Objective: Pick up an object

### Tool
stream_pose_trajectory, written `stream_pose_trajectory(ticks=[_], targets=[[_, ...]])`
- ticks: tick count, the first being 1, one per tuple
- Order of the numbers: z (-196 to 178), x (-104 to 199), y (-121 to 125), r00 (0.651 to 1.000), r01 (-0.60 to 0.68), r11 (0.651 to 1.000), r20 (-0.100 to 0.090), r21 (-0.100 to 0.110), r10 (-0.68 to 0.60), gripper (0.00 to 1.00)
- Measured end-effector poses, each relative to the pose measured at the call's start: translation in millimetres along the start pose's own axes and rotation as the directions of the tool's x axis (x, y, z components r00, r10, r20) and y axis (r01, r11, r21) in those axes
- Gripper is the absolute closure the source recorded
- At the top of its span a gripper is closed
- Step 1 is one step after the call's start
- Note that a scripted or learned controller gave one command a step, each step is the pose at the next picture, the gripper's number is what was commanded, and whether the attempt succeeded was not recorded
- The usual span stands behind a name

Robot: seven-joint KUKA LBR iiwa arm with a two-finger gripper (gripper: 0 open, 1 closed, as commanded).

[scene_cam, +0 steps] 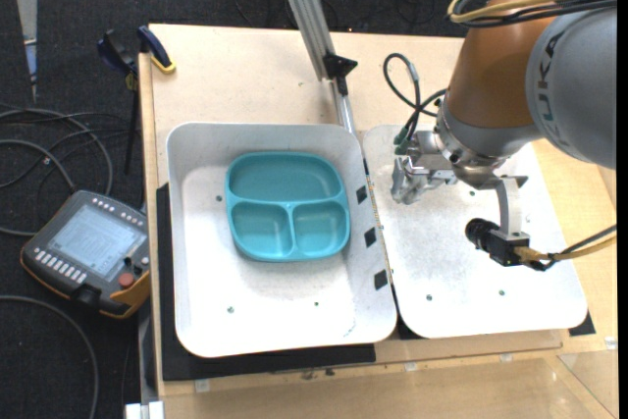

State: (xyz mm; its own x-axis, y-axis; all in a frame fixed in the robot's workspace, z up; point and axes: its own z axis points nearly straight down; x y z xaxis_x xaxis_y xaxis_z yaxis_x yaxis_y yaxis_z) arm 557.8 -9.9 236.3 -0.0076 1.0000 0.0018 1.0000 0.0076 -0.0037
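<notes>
A teal divided plate (pixel 287 205) with three compartments lies flat in the left white bin (pixel 196 240), a little above its middle. My gripper (pixel 409 187) hangs over the upper left part of the right white bin (pixel 491 304), close to the wall shared by the two bins. It is to the right of the plate and apart from it. Nothing shows in the gripper. The orange and grey arm (pixel 510 83) covers the upper right of the right bin.
A slanted metal pole (pixel 309 5) with a black clamp reaches down to the top of the divider between the bins. A black fitting (pixel 494 241) with a cable hangs from the arm over the right bin. A teach pendant (pixel 88 250) lies on the floor to the left.
</notes>
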Motion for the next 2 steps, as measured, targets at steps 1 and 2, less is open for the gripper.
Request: stream_pose_trajectory(ticks=[1,2], targets=[[9,53,-15,1.000,0.000,1.000,0.000,-0.001,0.000,1.00],[13,99,-46,1.000,0.000,1.000,0.000,0.000,0.000,1.00]])
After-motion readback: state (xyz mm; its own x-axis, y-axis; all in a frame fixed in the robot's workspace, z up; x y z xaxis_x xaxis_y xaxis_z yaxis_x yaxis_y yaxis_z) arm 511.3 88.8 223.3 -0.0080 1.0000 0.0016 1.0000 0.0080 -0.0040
